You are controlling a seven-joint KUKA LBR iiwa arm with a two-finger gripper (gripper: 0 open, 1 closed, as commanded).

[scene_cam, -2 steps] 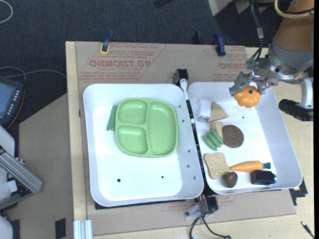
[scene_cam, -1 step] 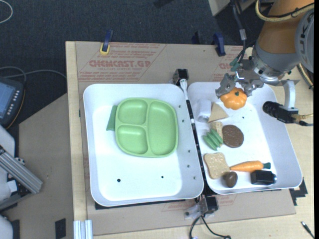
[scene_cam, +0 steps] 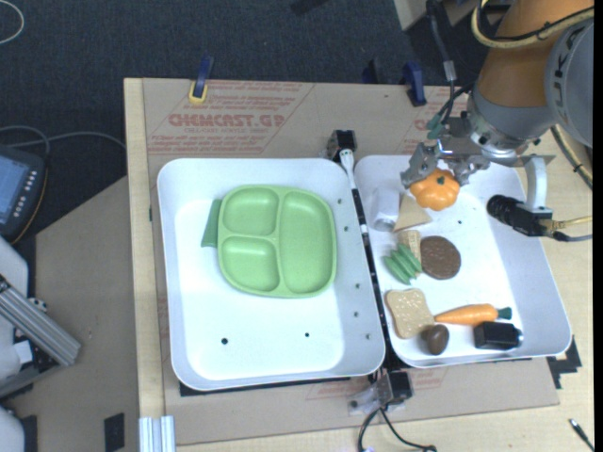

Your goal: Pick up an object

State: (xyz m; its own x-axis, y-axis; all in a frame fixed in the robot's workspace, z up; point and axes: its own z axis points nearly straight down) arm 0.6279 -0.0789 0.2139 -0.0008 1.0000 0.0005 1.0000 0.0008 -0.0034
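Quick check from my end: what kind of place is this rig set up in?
Most likely a robotics lab test bench, not a kitchen: two white bins sit on a clamped board, toy food like the carrot fills one, and loose cables trail over dark carpet.

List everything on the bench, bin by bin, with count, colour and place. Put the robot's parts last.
Bins: 2, white, side by side on the brown board.
Divided plate: 1, light green, middle of the left bin.
Orange toy: 1, orange, right bin's far end, right under the end effector.
Wedge: 1, tan, just beside the orange toy.
Round patty: 1, brown, right bin's centre.
Green beans: 1 bunch, green, left of the patty.
Bread slice: 1, tan, near end.
Carrot: 1, orange, near end.
Black block: 1, near right corner.
Clamps: 2, at the board's far edge.
End effector: 1, grey, above the orange toy.
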